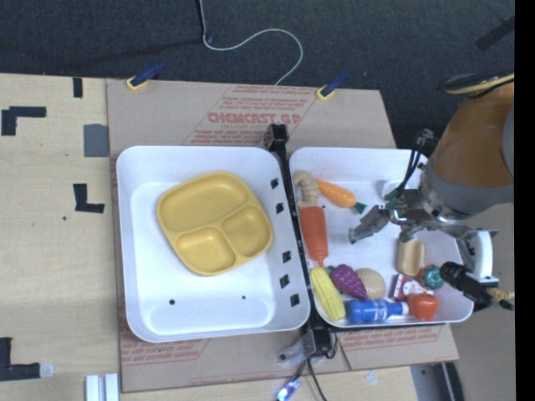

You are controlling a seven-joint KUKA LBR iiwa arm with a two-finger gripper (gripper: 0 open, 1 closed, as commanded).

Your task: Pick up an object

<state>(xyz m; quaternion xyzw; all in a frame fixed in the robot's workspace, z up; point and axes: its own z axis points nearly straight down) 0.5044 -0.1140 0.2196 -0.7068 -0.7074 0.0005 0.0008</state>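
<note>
The right bin (pixel 334 159) holds several toy foods: an orange carrot (pixel 338 194), a long red-orange sausage (pixel 315 232), a yellow corn cob (pixel 326 293), purple grapes (pixel 349 280), a blue bottle (pixel 374 311) and a tan bread-like piece (pixel 410 257). My gripper (pixel 374 216) hangs over the middle of this bin, right of the sausage and just below the carrot. Its fingers look spread apart, and I see nothing between them. The arm's orange band and grey wrist (pixel 468 165) cover the bin's right side.
In the left bin (pixel 134 224) lies a yellow divided plate (pixel 215 221). A cream knobbly toy (pixel 306 187) sits by the divider. Small red items (pixel 422 305) and a teal piece (pixel 432 276) crowd the right bin's front right corner. A white cable (pixel 251 40) loops behind the bins.
</note>
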